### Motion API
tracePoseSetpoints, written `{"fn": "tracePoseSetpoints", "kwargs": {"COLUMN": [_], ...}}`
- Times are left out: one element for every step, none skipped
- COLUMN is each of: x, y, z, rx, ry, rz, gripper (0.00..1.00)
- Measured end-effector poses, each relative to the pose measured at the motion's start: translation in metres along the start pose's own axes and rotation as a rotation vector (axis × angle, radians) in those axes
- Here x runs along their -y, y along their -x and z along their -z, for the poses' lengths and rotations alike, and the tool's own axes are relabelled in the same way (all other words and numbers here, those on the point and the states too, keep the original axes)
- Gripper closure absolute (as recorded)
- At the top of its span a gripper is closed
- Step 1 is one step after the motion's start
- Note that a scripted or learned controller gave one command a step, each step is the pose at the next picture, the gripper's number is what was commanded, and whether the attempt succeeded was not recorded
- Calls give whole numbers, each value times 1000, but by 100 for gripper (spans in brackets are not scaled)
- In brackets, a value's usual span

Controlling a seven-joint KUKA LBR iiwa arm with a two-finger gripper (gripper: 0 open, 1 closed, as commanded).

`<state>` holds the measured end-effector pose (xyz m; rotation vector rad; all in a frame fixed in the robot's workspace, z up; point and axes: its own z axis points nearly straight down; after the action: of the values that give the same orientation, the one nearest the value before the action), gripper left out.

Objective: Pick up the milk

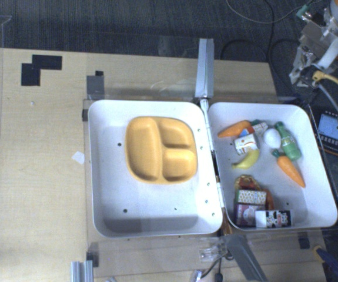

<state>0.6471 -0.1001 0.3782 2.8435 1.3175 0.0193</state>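
The milk (273,218) is a small white carton with black cow patches. It lies on its side at the front of the right bin (321,175), just right of a dark red packet. My gripper (301,70) hangs at the upper right of the camera view, outside the bins and beyond the right bin's far right corner. It is far from the milk and nothing shows in it.
The right bin also holds two carrots (290,170), a banana (246,160), a white egg (271,137), a green bottle (288,141), a small carton (246,142) and a printed box (251,197). A yellow divided plate (160,149) lies in the left bin (107,175). Cables trail near the arm.
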Motion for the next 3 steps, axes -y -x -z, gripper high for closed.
{"fn": "tracePoseSetpoints", "kwargs": {"x": [-12, 36, 59], "y": [51, -13, 14], "z": [-127, -110, 34], "rx": [7, 6, 4], "ry": [-8, -9, -7], "rz": [-376, -456, 47], "gripper": [100, 100, 100]}}
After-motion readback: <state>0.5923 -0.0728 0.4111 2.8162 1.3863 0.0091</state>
